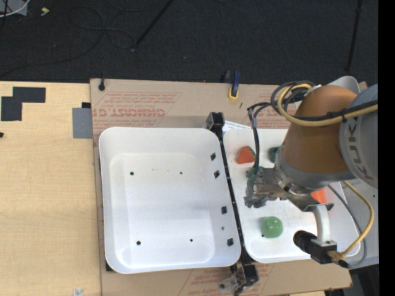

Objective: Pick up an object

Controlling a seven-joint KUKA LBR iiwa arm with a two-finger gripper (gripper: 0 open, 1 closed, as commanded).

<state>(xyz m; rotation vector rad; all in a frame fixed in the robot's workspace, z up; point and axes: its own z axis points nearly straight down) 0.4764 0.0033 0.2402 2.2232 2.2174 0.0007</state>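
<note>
The grey arm [321, 140], smooth and bulbous under its orange band, fills the view from 3 o'clock and hangs over the right bin [271, 254], a shallow glossy white tray; the matching left bin [160, 196] lies toward 9 o'clock. The gripper [256, 190] sits low among the objects, so this looks like the reach-to-grasp step, though whether its jaws are wide or closed I cannot tell. Candidates: a rounded green ball [271, 227] just at the gripper's 5 o'clock and an orange-red wedge [246, 155] at its 12 o'clock; next it must settle squarely over one.
</note>
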